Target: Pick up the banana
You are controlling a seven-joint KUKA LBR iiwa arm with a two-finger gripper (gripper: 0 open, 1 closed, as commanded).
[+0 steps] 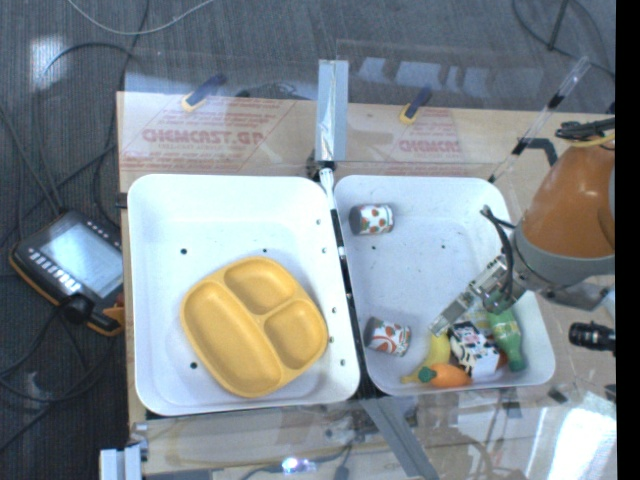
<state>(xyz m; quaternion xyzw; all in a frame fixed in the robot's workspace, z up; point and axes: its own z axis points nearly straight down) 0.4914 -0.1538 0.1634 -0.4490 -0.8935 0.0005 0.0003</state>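
The banana [438,352] is small and yellow. It lies near the front edge of the right bin [430,248], in a cluster of toys. My gripper [455,318] reaches in from the right and hovers low, just above and behind the banana, its tip close to the banana's upper end. An orange carrot [446,375] touches the banana's front side. A black, white and red toy [473,349] sits right beside it.
A green bottle [507,336] lies at the right of the cluster. Two small patterned cups rest in the right bin, one at the back [372,219] and one at the front left [387,338]. The left bin [170,218] holds a yellow divided plate [255,325].
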